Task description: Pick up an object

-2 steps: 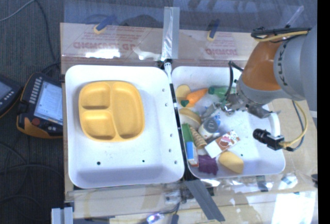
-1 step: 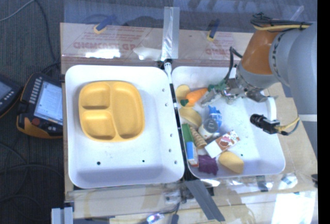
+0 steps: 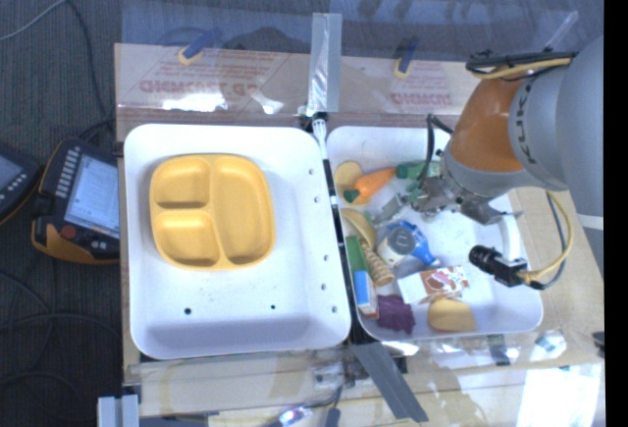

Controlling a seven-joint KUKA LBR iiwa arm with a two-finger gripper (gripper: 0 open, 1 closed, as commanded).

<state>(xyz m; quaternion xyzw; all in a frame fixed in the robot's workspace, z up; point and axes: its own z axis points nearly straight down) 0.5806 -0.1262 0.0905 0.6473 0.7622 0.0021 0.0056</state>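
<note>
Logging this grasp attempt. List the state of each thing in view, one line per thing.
gripper: low in the right bin among the items, nothing seen held.
right bin: crowded with small items.
yellow tray: flat in the left bin, compartments up.
left bin: holds the tray.
carrot: lying near the gripper.
purple item: lying at the right bin's near edge.

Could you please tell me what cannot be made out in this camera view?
- Gripper: its tips are lost in the right bin's clutter, so any hold is unclear.
- Bin floor under the arm: hidden by the wrist.
- Blue-and-white item: too small to identify.
</note>
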